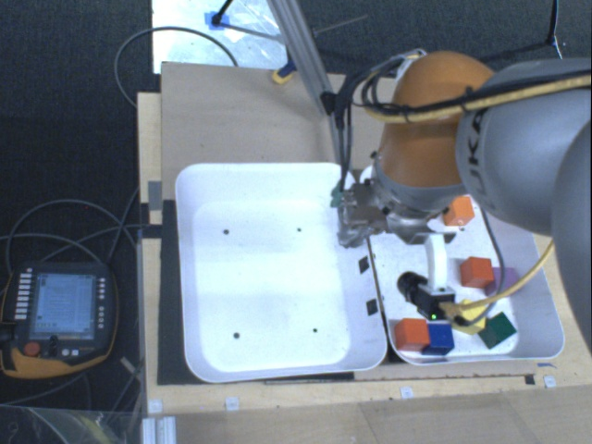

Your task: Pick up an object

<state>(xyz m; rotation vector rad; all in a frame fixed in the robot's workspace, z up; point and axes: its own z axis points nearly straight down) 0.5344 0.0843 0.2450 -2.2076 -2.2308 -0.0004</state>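
Camera view: right bin (548, 340) holds orange blocks (477, 271), blue block (441, 339), green block (497, 329); gripper (352, 228) above bins' shared edge, jaws' state unclear.

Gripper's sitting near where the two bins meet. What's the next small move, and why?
Probably shift the gripper toward the view's lower right, over the orange block next to the blue block. The gripper hangs at the rims between the bins with no block visible by it, and every block I can see lies in the right bin.

Left of the tan counter (250, 109), on dark carpet (74, 109): a handheld control pendant (57, 317), orange-edged, grey-faced, with a pale lit screen.
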